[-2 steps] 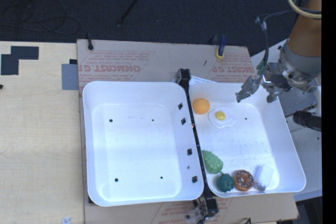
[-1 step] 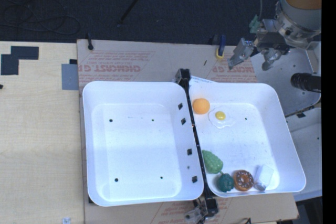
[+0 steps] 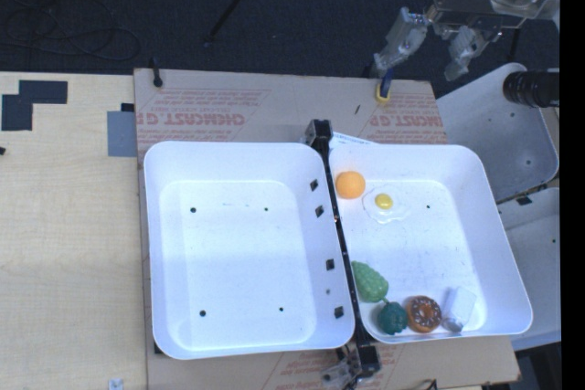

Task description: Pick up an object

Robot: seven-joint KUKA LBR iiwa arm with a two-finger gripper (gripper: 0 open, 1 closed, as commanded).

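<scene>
My gripper [image 3: 422, 57] hangs high above the far edge of the right bin [image 3: 489, 224], its two fingers spread apart with nothing between them. In that bin lie an orange ball [image 3: 350, 184] near the divider, a fried-egg toy [image 3: 384, 203] beside it, a green leafy piece [image 3: 369, 280], a dark teal lump [image 3: 393, 318], a brown sprinkled donut [image 3: 423, 313] and a small white block [image 3: 461, 305] along the near edge.
The left bin [image 3: 164, 242] sits next to the right one, joined by a black divider strip [image 3: 331, 224]. Both rest on a cardboard sheet [image 3: 238, 110]. A grey plate [image 3: 512, 123] lies at the right, with dark floor and cables behind.
</scene>
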